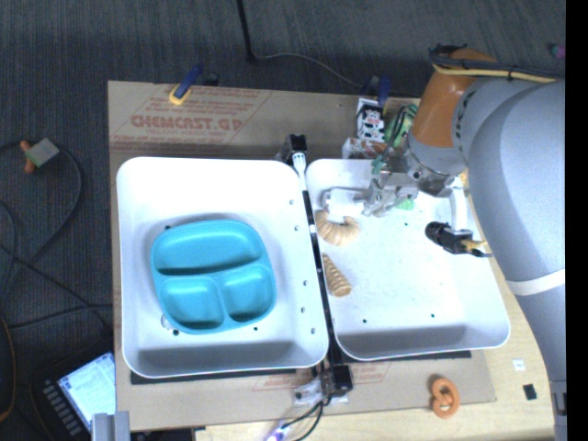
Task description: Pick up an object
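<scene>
In the right bin (432, 329), a beige ring-shaped piece (338, 230) lies near the left wall. A tan ridged cone (335, 277) lies just below it. My gripper (378, 200) hangs low over the bin's upper middle, to the right of the ring and apart from it. I see nothing held in it. The grey arm with its orange band (441, 108) comes in from the upper right.
The left bin (138, 246) holds a blue divided plate (213, 273). An orange pretzel-shaped piece (445, 396) lies on the board outside the bins, at the front right. Clamps sit on the board's far edge (185, 84).
</scene>
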Controlling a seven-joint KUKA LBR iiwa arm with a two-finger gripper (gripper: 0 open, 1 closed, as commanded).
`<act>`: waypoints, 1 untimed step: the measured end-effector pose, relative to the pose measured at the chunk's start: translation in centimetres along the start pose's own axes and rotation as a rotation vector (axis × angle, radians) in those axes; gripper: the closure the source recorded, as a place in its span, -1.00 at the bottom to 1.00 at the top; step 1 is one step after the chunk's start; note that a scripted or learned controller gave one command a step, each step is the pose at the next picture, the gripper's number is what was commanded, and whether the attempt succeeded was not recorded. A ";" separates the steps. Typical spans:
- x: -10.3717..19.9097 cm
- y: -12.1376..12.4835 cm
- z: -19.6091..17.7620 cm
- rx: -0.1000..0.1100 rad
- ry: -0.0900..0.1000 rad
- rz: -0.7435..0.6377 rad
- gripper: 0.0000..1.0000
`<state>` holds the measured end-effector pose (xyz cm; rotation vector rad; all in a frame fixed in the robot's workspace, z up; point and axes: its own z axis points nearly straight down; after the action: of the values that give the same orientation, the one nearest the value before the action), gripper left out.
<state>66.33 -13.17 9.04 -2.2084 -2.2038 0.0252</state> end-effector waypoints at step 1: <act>5.7 -7.3 -9.2 -0.028 -0.005 -0.004 1.00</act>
<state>59.31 -7.46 18.50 -2.2206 -2.2244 -0.0008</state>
